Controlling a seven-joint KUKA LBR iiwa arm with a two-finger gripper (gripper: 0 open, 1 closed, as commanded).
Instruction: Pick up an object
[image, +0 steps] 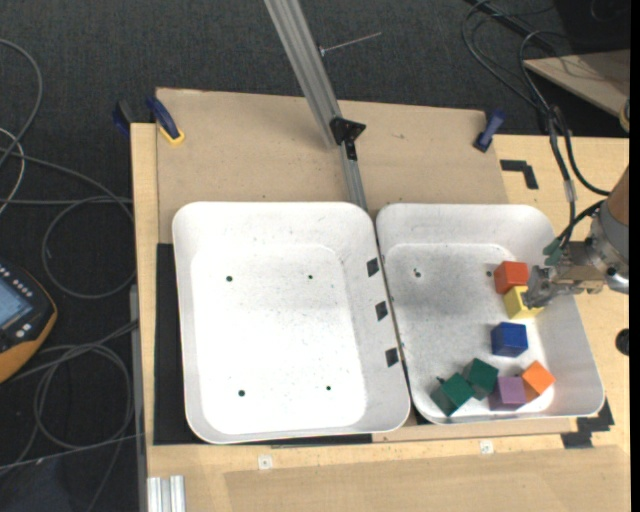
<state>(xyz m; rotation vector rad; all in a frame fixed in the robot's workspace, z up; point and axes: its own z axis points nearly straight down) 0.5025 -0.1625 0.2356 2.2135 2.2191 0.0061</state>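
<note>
While the gripper (540, 290) sits low at the right bin's (440, 225) right wall, we cannot tell its state. A yellow block (516, 301) lies touching or just beside it on the view's left, with an orange block (511, 275) directly behind. We judge yellow the likeliest target. It looks cube-like, with no clear long axis.

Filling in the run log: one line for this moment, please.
gripper: at small yellow block | grasp: unclear | bin: right white bin
</note>
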